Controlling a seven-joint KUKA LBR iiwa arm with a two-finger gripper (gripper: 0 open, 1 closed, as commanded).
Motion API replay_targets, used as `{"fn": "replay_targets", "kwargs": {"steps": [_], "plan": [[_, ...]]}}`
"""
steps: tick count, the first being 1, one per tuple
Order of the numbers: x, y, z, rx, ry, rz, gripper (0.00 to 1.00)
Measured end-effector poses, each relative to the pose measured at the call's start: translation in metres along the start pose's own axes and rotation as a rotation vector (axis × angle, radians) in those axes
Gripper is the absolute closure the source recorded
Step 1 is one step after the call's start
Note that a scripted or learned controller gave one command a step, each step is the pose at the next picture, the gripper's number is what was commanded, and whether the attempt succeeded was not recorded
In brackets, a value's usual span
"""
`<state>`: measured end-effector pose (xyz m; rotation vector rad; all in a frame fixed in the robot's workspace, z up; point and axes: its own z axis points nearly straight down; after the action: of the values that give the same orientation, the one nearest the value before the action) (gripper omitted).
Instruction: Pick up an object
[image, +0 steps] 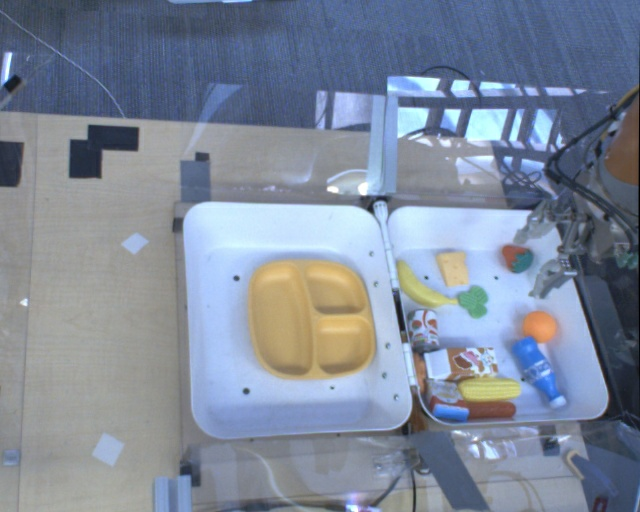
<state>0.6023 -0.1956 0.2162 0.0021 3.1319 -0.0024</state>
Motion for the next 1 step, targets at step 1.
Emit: {"fn": "replay_targets", "kwargs": {"steps": [1], "plan": [[-0.0398,0.0623,0.1231,-0.002,0.0,0.414,0.0]]}}
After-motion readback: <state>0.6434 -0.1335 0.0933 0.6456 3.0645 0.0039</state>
